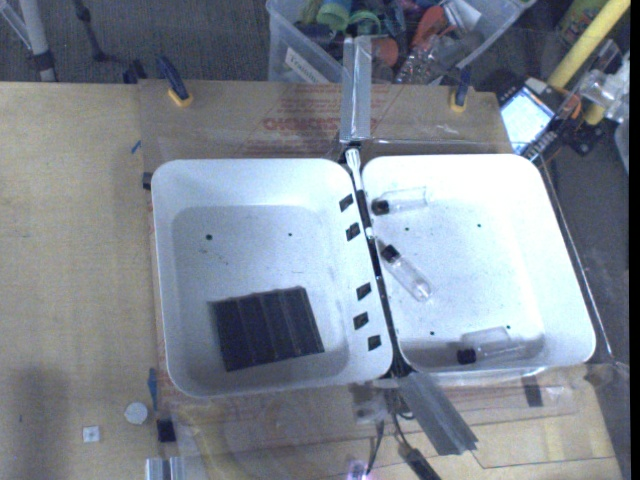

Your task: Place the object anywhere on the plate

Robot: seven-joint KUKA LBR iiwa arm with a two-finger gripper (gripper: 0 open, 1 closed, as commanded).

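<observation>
While I watch from my remote station, the dark ribbed plate (268,328) lies flat on the floor of the left bin (160,268), toward its near edge. Three clear vials with black caps rest in the right bin (572,268): one vial (402,201) near the far-left corner, a second vial (406,272) slanting just beside the divider, a third vial (492,347) along the near wall. All three are well apart from the plate. I cannot tell the gripper's state from this view. Beyond the bench (70,268), a clear tote (400,13) holds colourful odds and ends.
</observation>
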